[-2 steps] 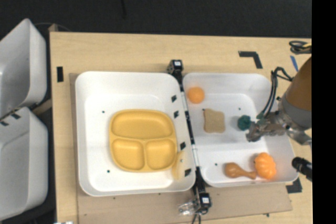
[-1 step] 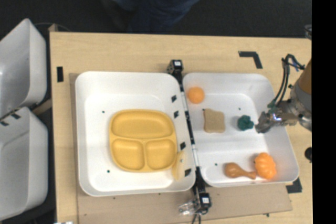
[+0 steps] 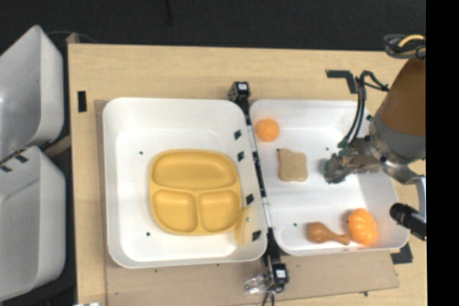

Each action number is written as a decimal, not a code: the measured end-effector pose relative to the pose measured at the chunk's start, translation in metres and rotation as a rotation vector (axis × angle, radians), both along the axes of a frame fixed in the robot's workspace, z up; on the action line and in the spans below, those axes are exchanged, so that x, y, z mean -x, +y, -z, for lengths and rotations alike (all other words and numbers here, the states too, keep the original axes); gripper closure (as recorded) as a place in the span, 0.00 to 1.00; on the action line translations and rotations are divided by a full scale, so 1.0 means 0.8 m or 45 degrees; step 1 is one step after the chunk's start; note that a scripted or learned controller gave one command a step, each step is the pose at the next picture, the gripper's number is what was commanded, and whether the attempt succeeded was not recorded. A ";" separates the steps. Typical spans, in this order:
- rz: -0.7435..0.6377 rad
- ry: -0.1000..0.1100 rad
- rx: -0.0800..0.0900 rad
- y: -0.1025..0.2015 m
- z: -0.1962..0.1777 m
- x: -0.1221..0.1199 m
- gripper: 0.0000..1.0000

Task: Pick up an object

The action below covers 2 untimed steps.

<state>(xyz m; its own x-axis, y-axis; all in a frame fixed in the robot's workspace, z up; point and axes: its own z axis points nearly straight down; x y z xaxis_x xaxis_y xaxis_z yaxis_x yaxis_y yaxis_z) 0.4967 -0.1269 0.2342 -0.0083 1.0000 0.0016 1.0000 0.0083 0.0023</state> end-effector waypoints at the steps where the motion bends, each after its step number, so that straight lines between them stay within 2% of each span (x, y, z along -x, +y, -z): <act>1: 0.000 0.001 0.000 0.073 0.009 -0.008 1.00; 2: 0.000 0.001 0.000 0.149 0.012 -0.019 1.00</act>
<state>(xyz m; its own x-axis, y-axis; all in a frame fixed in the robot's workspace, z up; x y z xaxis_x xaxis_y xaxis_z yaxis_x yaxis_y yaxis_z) 0.5123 -0.0076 0.2245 -0.0085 1.0000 0.0016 1.0000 0.0085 0.0019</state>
